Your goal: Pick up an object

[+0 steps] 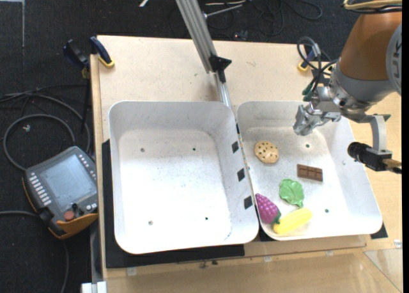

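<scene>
Round tan cookie (266, 152), brown chocolate bar (310, 172), green leaf (292, 192), purple grapes (267, 208), yellow corn (293, 221), all lying in right bin

The arm (370, 42) came in from the upper right of the frame, its orange band bulking large near the right edge and the grey wrist slanting down and to the left below it. The gripper (304, 125) hung at centre right, pointing downward, with nothing visible between its fingers.
</scene>
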